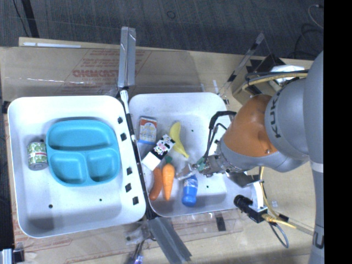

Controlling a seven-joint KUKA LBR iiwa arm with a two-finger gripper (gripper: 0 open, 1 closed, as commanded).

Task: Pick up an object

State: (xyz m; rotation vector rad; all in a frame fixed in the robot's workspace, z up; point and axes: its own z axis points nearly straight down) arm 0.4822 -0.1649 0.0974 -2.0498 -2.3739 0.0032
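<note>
The gripper (193,171) hangs low in the right bin (201,101), just above the blue bottle (190,192), its jaw state impossible to tell.

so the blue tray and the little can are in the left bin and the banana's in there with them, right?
Not quite. The blue tray and the can are in the left bin, but the banana lies in the right bin, near the carrots. The camera view shows it.
</note>
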